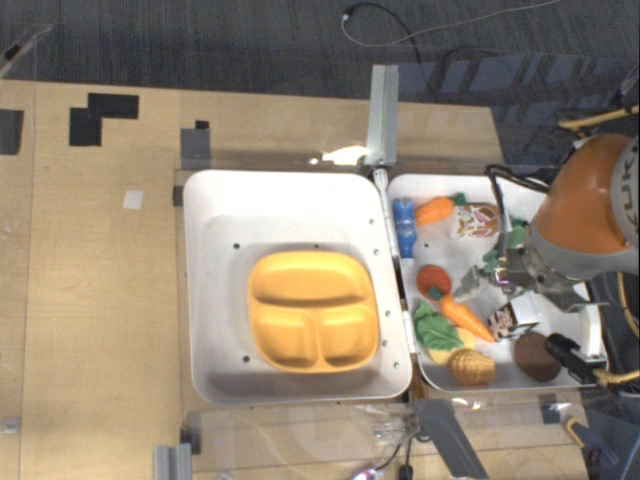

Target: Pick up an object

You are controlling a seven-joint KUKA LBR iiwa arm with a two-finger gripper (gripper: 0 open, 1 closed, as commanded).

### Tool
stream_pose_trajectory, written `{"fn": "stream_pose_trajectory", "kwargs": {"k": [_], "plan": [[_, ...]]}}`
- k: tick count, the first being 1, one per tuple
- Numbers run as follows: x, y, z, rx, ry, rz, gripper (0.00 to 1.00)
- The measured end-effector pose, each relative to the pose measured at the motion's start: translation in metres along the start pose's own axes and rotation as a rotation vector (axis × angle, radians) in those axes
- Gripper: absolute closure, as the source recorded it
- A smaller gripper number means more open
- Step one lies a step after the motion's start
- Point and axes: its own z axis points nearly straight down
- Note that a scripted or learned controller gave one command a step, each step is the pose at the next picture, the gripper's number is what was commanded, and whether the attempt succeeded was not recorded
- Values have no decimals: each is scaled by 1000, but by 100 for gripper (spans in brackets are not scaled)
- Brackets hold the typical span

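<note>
Even, fairly bright overhead light is seen across the bench. Soft glare is caught on the left bin, and a faint shadow is cast beneath the yellow tray. Mild blur is noticed throughout; small items are rendered softly.

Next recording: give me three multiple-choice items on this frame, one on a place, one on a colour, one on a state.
1. Where does the yellow three-compartment plastic tray lie?
A. in the left white bin
B. in the right white bin
C. on the bare wooden bench

2. What colour is the small bottle at the right bin's left wall?
A. red
B. blue
C. green

3. How does the yellow tray lie?
A. upside down
B. propped on edge
C. flat, compartments facing up

Key: 1 A, the tray rests on the floor of the left white bin. 2 B, the bottle is blue, next to the divider. 3 C, its three hollows face the camera.
</note>
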Motion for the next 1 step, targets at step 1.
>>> {"fn": "stream_pose_trajectory", "kwargs": {"k": [1], "plan": [[30,-10,45,-18,-5,20,0]]}}
